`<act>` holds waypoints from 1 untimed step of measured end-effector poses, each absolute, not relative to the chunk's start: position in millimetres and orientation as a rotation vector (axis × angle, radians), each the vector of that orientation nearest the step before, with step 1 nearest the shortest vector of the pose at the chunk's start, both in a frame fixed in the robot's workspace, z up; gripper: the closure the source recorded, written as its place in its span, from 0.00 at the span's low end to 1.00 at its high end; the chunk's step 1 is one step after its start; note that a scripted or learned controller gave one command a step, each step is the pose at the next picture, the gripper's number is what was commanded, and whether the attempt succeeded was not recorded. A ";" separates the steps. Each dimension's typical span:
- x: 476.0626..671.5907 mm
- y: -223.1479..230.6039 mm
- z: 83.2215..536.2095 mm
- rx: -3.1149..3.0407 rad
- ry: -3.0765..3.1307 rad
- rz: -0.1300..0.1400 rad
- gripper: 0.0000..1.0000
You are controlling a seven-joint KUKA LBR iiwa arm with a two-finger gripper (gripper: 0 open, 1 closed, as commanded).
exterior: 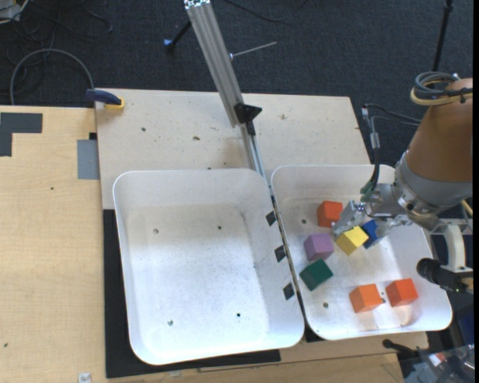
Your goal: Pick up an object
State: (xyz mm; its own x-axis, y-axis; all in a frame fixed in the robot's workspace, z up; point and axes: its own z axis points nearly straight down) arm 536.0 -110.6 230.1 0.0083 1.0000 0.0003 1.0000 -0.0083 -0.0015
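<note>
The right bin [431, 325] holds several blocks. An orange block [330, 212] lies at its upper middle, with a purple block [318, 246] and a green block [316, 274] below it. A yellow block [351, 239] touches a blue block [370, 231] near the bin's centre. Another orange block [366, 297] and a red block [401, 292] rest near the front rim. My gripper [359, 218] reaches in from the right and hangs low, right over the yellow and blue blocks and just right of the upper orange block. Its tip partly hides the blue block.
The left bin [144, 214] stands beside the right one, with black clips [279, 254] along their shared edge. A slanted aluminium bar [219, 62] rises behind the bins. The arm's orange band [443, 142] overhangs the right bin's right side.
</note>
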 end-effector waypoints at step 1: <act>500.7 -127.3 187.3 -2.219 -2.213 0.008 0.00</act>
State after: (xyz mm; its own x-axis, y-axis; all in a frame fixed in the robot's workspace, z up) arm 500.7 -127.3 187.3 0.0024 1.0000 0.0017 1.0000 -0.0024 -0.0091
